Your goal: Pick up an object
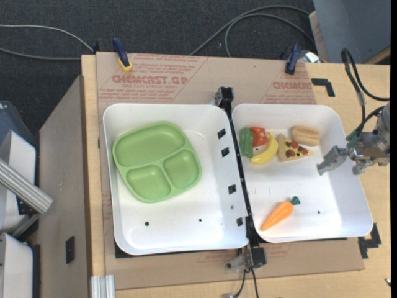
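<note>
The right bin holds several toy foods. An orange carrot lies near its front. At the back sit a yellow banana, a red strawberry, a green vegetable, a pizza slice and a bread roll. My gripper hangs over the bin's right side, right of the pizza slice. Its fingers are spread open and nothing is between them.
A green divided plate lies in the left bin. A black clamped divider joins the two bins. Cables run over the floor behind the bench and along its right edge.
</note>
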Controlling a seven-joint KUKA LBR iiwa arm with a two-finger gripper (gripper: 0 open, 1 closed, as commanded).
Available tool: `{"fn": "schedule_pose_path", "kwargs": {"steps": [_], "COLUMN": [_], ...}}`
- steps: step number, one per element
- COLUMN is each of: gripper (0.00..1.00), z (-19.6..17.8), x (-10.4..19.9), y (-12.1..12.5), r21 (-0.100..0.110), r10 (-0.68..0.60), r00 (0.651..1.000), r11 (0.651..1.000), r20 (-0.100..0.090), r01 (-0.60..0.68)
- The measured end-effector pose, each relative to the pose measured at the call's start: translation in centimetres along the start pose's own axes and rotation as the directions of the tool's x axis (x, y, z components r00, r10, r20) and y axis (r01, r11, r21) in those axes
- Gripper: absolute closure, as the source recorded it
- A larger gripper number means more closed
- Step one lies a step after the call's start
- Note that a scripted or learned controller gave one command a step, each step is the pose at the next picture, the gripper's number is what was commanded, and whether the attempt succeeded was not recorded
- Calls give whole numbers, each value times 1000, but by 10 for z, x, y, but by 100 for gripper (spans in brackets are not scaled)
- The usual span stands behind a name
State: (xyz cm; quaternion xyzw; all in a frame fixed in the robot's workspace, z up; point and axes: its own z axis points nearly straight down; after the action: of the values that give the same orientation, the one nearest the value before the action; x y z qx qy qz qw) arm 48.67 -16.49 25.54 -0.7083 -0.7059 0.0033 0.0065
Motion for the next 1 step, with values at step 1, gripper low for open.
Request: {"fn": "schedule_pose_path", "kwargs": {"steps": [1], "gripper": [0], "z": [-6], "x": [1], "y": [2], "r21": [-12], "r10": [-4], "r00": [1000], "r11": [1000], "r20": [3], "r01": [4]}}
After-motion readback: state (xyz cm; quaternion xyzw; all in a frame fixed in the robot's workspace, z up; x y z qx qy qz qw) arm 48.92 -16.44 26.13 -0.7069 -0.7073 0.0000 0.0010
